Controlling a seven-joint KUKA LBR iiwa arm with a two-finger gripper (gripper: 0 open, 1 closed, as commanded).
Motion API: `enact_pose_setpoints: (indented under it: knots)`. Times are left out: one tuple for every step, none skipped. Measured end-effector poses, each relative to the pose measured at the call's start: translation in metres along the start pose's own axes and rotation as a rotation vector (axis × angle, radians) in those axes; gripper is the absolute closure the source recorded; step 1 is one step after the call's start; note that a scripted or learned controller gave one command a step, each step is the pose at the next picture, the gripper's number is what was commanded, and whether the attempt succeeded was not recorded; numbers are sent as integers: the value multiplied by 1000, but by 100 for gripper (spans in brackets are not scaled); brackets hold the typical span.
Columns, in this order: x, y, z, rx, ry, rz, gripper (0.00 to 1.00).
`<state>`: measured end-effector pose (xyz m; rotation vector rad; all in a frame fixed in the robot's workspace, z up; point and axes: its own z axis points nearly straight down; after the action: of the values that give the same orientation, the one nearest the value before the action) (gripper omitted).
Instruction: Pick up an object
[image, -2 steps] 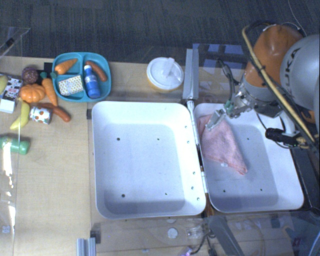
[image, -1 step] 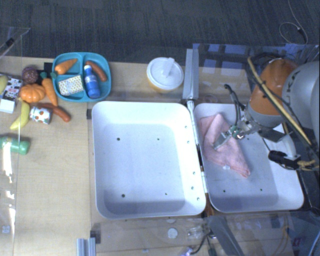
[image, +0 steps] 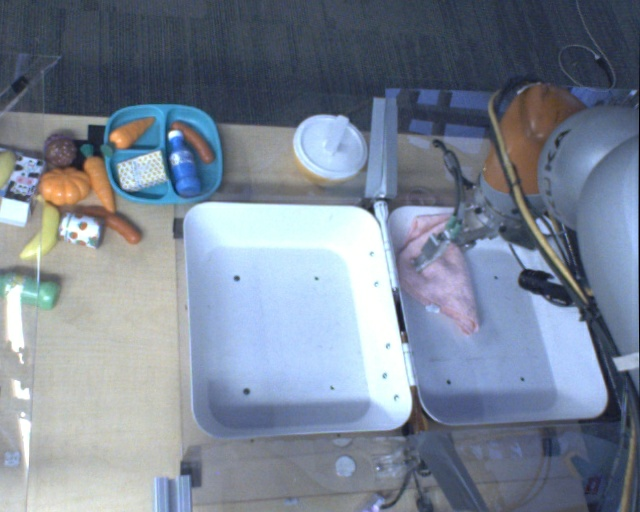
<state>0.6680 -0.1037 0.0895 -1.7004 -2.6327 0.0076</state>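
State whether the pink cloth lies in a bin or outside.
In: the pink cloth lies crumpled inside the right bin, near its left wall.

Soft, matt pink cloth (image: 445, 280), creased, in a smooth white plastic bin (image: 520, 395). Same smooth plastic on the neighbouring bin (image: 280, 410). Pale matt wood-grain bench (image: 100, 400). Glossy teal plastic tray (image: 205, 125) with shiny toy food. Smooth grey arm (image: 590, 160) casing.

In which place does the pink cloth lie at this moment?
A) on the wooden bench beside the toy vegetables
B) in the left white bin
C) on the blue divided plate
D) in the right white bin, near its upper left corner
D: the pink cloth lies on the floor of the right bin, toward its upper left corner, with the gripper right over its upper end.
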Motion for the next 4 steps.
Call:
enact_pose_setpoints:
  knots:
    - [-2,-59,-3,-22,-16,-272,0]
    - [20,-32,-3,-22,-17,-332,0]
    - [1,-4,-2,2,5,-306,0]
    - [2,-49,-3,-21,-15,-318,0]
